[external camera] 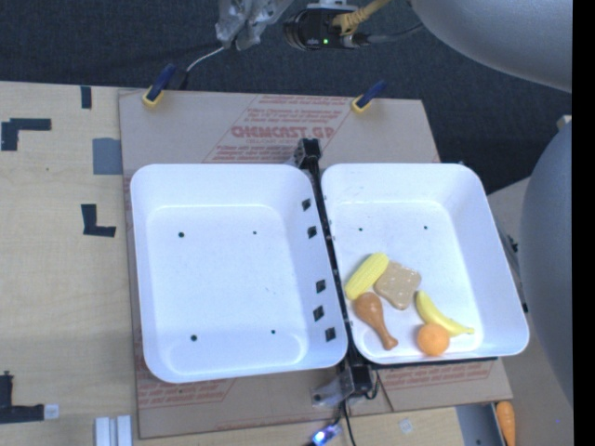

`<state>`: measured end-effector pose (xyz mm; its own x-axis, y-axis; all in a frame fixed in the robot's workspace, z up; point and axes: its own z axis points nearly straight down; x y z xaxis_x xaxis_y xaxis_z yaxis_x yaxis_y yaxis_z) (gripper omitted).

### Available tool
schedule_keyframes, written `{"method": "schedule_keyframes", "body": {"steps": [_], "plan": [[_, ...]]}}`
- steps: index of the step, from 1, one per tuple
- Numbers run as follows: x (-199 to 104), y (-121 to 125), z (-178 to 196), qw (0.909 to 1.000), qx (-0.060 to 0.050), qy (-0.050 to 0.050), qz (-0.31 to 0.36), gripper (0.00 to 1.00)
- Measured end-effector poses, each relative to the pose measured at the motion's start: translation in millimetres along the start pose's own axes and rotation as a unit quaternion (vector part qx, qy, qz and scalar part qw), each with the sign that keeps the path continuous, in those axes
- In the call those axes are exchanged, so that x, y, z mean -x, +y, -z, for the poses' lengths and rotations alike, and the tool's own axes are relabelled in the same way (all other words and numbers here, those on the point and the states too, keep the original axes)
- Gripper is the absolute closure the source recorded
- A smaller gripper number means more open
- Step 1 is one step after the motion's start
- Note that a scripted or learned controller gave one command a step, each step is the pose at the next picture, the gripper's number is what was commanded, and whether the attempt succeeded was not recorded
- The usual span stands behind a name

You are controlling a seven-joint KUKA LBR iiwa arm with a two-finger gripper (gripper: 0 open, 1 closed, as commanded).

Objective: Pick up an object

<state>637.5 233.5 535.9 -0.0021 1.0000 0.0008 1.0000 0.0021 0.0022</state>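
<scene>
Resting side by side on a cardboard sheet [279,133], 2 white bins

Left bin [223,277] sits beside the right bin [418,249], whose near part holds 5 toy foods bunched together: corn cob [366,275], drumstick [376,319], toast slice [398,286], banana [440,316] and orange [432,340]. Gripper [244,12] hangs at the far edge, beyond the bins, well apart from the foods; whether its fingers are spread I cannot tell

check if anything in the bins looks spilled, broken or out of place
Nothing stands out. The corn, toast, drumstick, banana and orange lie clustered, intact, in the near part of the right bin, none over the rim.
</scene>
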Motion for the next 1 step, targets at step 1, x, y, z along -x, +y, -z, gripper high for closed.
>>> {"method": "schedule_keyframes", "body": {"steps": [1], "plan": [[1.0, 32.9, -4.1, 1.0000, -0.002, -0.002, -0.001, 1.00]]}}
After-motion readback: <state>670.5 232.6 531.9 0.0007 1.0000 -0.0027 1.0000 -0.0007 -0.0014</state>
